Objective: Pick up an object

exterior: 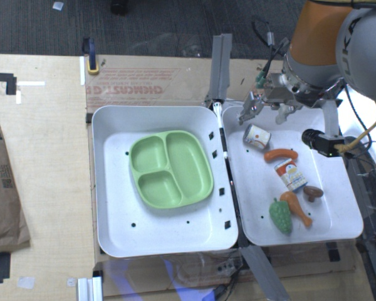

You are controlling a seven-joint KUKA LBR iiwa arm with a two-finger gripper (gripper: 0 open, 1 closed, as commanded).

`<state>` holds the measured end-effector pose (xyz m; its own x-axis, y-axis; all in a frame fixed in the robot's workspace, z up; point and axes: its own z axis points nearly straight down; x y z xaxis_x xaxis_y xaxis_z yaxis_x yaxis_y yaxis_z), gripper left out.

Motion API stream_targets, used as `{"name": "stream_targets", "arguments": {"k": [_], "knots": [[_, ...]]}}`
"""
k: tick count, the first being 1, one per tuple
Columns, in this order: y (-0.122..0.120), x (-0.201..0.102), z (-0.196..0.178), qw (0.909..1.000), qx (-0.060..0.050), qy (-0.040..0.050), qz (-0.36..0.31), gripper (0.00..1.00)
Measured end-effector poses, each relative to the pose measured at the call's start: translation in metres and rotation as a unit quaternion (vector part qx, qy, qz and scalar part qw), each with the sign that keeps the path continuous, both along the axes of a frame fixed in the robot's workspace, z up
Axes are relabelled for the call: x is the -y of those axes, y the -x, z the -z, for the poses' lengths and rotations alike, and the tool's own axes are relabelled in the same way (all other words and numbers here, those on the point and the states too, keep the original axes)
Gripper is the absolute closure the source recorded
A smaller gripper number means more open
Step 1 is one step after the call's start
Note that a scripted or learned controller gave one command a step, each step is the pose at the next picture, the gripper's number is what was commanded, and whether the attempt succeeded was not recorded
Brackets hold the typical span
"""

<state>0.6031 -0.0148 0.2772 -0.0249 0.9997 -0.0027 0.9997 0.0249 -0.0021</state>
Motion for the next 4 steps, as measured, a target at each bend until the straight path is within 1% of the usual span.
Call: {"name": "stream_targets", "arguments": {"k": [1,2,3,4], "knots": [[-0.009,0.03,-0.069,0.9992,0.0,0.0,-0.04,0.0],[-0.049,0.059,0.086,0.9999,0.0,-0.0002,-0.017,0.0],[-0.042,0.086,0.185,1.0,0.001,-0.0002,0.007,0.0],[-0.039,0.087,0.176,1.0,-0.004,0.0003,0.006,1.0]]}}
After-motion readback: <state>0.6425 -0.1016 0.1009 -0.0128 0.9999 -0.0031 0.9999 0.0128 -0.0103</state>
